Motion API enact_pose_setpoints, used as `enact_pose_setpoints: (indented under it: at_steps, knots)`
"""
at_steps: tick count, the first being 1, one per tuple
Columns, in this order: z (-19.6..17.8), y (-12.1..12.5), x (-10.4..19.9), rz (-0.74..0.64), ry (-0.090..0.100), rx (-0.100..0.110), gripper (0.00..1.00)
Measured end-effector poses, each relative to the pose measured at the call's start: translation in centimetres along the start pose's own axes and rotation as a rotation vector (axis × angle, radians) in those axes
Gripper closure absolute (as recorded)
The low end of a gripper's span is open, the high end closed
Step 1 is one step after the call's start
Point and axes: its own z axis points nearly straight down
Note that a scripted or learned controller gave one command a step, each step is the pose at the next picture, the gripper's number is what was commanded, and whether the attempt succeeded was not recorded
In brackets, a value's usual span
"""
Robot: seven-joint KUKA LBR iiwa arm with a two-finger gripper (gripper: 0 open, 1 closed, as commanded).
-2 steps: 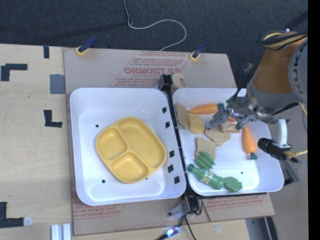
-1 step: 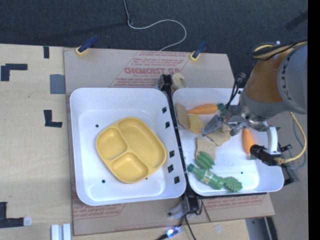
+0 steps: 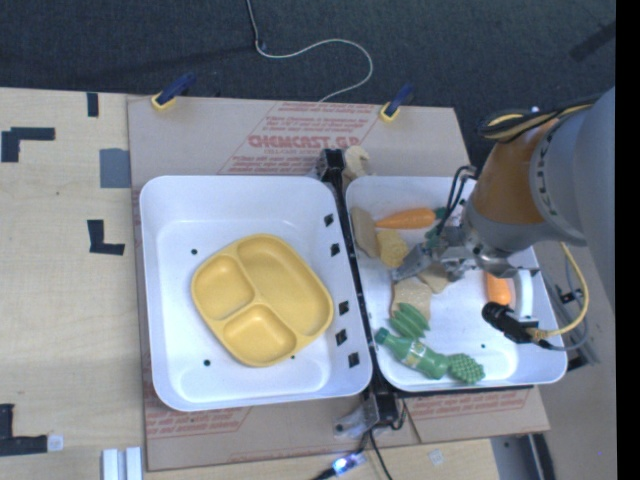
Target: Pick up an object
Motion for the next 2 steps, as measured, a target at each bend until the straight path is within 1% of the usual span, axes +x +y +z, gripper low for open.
enact_pose_setpoints:
  at_steps: [1, 2]
  knots:
    - [0.4, 0.2, 0.0, 0.000, -0.001, -0.005, 0.00]
    - [-0.8, 0.3, -0.1, 0.000, -0.005, -0.012, 1.00]
